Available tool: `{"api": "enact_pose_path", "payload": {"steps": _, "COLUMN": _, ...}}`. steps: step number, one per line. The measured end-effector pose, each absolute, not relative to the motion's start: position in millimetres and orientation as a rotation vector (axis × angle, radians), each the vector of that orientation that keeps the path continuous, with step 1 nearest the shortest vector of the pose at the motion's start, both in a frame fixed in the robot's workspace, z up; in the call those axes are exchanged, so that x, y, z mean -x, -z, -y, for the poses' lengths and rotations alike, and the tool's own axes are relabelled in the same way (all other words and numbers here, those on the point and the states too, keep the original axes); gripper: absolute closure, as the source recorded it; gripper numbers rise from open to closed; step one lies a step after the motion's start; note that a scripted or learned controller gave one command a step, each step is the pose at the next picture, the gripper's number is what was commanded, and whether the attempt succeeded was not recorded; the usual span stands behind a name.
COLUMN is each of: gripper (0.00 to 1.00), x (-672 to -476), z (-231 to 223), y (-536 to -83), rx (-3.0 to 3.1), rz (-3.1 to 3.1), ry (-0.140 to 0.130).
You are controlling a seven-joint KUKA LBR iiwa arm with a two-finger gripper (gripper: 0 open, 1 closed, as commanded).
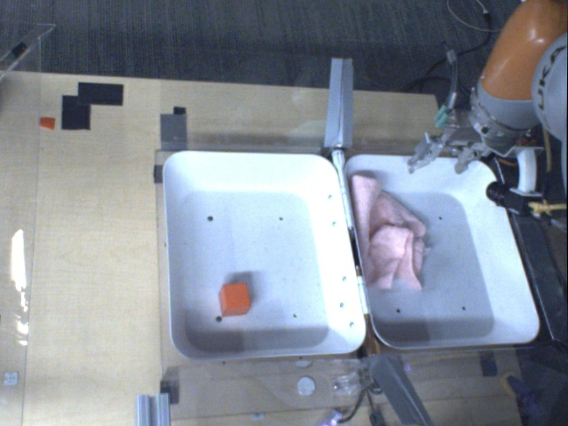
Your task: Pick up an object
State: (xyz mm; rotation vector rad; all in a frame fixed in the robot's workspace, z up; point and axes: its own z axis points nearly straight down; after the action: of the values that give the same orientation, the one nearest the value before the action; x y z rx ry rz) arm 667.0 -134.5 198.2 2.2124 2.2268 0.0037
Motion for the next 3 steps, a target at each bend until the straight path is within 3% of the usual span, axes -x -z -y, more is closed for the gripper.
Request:
{"api": "enact_pose_path", "payload": {"steps": 1, "gripper": 0.0, "x": -619.4, "z": 96, "y": -96, "rx": -1.952, "rz": -2.452, "ry": -0.009}}
{"api": "enact_pose_path", "payload": {"steps": 2, "gripper": 0.0, "x": -587.1, "z": 106, "y": -90, "rx": -1.891, "rz": -2.493, "ry": -0.013}}
{"api": "enact_pose_path", "payload": {"steps": 3, "gripper": 0.0, "x": -581.8, "z": 93, "y": -91, "rx": -1.799, "rz": -2.556, "ry": -0.013}}
